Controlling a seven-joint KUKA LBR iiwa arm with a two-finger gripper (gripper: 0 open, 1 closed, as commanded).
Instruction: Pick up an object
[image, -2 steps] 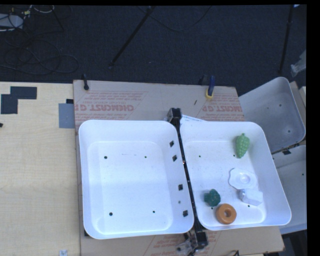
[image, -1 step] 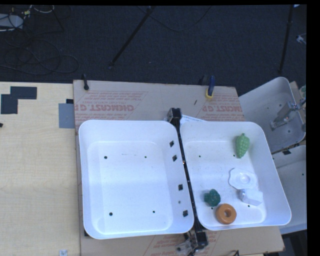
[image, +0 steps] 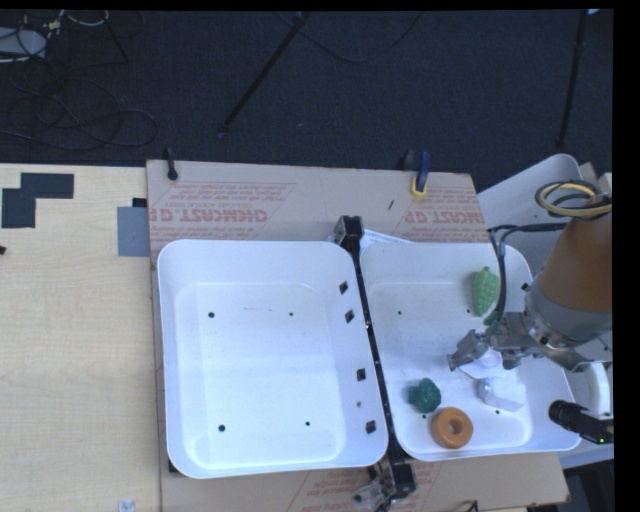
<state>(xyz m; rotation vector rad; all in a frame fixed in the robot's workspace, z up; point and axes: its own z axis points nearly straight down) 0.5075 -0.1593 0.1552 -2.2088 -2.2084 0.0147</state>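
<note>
Orange ring (image: 452, 428) and dark green lump (image: 424, 395) lie low in the right bin (image: 420, 275).
Above them the gripper (image: 487, 365) hovers; whether its fingers are apart, I cannot tell. A light green object (image: 485, 290) rests near the far wall.

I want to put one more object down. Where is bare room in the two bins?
The left bin floor is bare. In the right bin, the strip beside the divider is free; the gripper, dark green object and orange ring crowd its near-right corner.

A pale wooden bench (image: 70, 340) bears cardboard (image: 300, 205) under two white bins (image: 180, 265)
</note>
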